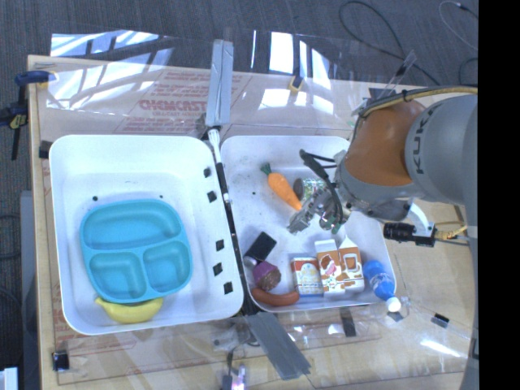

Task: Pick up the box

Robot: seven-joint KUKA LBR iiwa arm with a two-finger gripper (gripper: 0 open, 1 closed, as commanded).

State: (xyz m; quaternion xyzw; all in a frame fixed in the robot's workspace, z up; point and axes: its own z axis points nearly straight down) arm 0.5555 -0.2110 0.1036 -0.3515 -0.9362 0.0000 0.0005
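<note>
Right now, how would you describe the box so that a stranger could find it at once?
Look in the right white bin, along its near wall. The box lies flat there, between a smaller carton and a blue bottle. It alone is a brown and white printed carton directly below the gripper.

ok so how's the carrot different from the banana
The carrot is orange with a green top; the banana is plain yellow. The carrot lies in the right bin, close to the gripper; the banana lies in the left bin, tucked against the near edge of the blue tray. The carrot looks straight and tapered, the banana curved and longer. Both lie flat and untouched.
</note>
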